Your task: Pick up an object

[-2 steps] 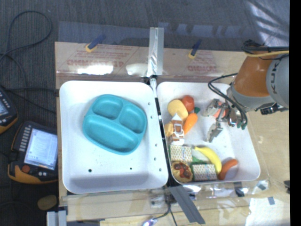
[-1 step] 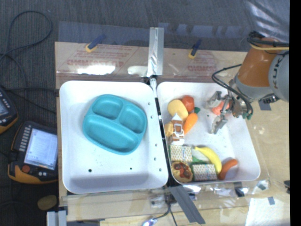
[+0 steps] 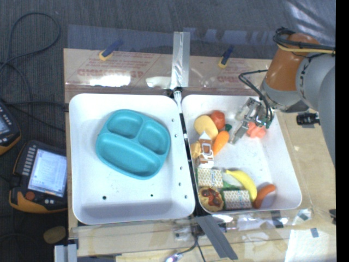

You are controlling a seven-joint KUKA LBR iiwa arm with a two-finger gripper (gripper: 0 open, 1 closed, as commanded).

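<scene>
We see two shallow white plastic bins side by side on the bench. The left bin (image 3: 87, 201) carries a turquoise compartment tray (image 3: 133, 142), a smooth rounded moulding with three recesses, lying near the bin centre. The right bin (image 3: 283, 168) holds the toy food. From its centre, at 11 o'clock lie a glossy yellow lemon-shaped piece (image 3: 205, 126) and a red tomato-like ball (image 3: 218, 117) touching it; an orange carrot-shaped piece (image 3: 221, 142) sits just below them. At 9 o'clock stands a small printed carton (image 3: 205, 150). Along 6 to 7 o'clock we note a pale waffle-textured cracker (image 3: 210, 176), a curved yellow banana (image 3: 244, 182), a dark round pizza-like piece (image 3: 211, 198) and a flat printed packet (image 3: 236, 199). At 5 o'clock rests a smooth red-orange sausage shape (image 3: 264, 194). The grey arm with its orange band (image 3: 283, 70) enters from 2 o'clock. The gripper (image 3: 252, 119) is tilted, metallic fingers pointing toward 7 o'clock, over the bin's upper right area. A small soft-looking coral-pink object (image 3: 257, 130) lies directly against the gripper's lower side; we cannot tell whether the fingers are spread or closed on it
</scene>
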